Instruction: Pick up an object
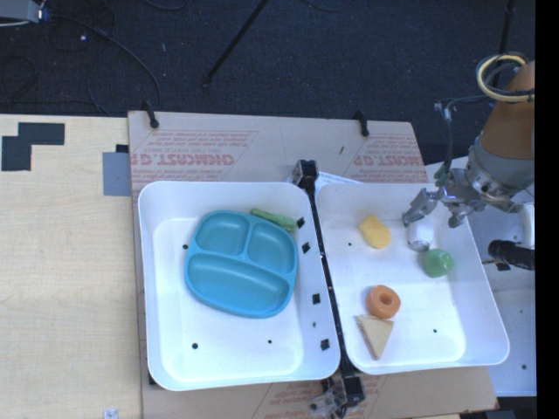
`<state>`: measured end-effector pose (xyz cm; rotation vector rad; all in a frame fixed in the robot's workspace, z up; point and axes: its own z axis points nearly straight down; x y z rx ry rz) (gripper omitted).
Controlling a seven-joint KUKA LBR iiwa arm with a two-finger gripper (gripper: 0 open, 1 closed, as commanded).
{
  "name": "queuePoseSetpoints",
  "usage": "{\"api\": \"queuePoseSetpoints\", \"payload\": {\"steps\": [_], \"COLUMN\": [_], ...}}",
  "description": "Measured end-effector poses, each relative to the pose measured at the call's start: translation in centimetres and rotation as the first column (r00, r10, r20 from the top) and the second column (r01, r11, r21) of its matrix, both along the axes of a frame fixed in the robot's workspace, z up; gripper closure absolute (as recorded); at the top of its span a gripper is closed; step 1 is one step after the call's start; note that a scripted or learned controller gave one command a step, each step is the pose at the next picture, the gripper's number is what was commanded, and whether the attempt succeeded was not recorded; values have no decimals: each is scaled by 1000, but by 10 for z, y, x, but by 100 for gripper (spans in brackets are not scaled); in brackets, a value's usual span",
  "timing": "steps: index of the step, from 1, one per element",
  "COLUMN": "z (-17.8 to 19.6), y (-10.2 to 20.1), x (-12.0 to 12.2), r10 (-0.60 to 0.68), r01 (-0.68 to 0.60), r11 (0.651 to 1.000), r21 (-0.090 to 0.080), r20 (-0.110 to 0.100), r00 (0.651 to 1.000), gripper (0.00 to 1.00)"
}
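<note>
- While the two-finger gripper (pixel 425 225) hovers over the right-hand white bin (pixel 489 343), its fingers are spread with nothing between them, so the pick is not yet made.
- Just below it sits the small green ball (pixel 437 262); the yellow block (pixel 375 231) lies to its left.
- Farther off, the orange ring (pixel 383 301) and tan wedge (pixel 376 334) wait.
- Bin wall close on the right; open floor leftward.
</note>
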<state>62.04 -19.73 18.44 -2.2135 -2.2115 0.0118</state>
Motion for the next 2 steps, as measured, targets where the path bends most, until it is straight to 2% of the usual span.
{"api": "queuePoseSetpoints", "payload": {"steps": [1, 2], "z": [6, -39], "y": [0, 5], "x": [2, 5], "r10": [2, 5], "r01": [-2, -5], "r11": [1000, 1000], "r21": [-2, -1], "r20": [10, 6], "r00": [1000, 1000], "gripper": [0, 0]}}
